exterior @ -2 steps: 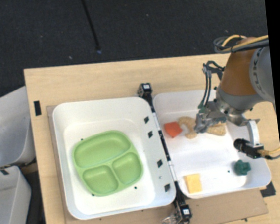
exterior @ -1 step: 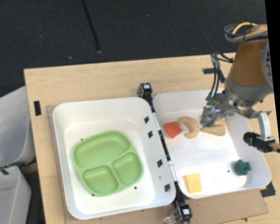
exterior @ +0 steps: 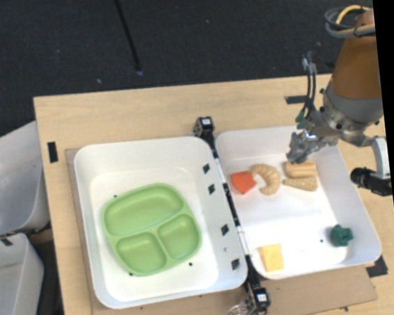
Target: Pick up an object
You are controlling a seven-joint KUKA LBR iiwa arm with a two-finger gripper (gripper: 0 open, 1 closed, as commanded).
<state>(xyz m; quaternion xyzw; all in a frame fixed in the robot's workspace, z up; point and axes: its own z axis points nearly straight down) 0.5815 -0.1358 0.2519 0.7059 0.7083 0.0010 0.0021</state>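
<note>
**Over the bread in the right bin**

The bread roll (exterior: 300, 170) lies near the far side of the right bin (exterior: 348, 193), a pale tan block with a second tan piece (exterior: 300, 183) lying against its near edge. My gripper (exterior: 299, 148) hangs just above the roll's left end, tilted down toward it. From this angle I cannot tell how my grip stands, and I see nothing held in it.

Just left of the roll sits a curved croissant (exterior: 268, 178), touching or nearly touching the tan pieces. Left of that, close to the bin's inner wall, is a small red-orange block (exterior: 242, 182). Toward the near side of the same bin lie a yellow square (exterior: 271, 257), close to the near left corner, and a small dark green thing (exterior: 341, 235) by the right wall, both well apart from the bread.

The left bin (exterior: 89, 199) holds a light green divided plate (exterior: 152, 228) with three compartments. Both bins sit side by side on a light wooden bench (exterior: 122, 115). My arm (exterior: 355, 77) comes in from the right, grey below an orange band.
</note>
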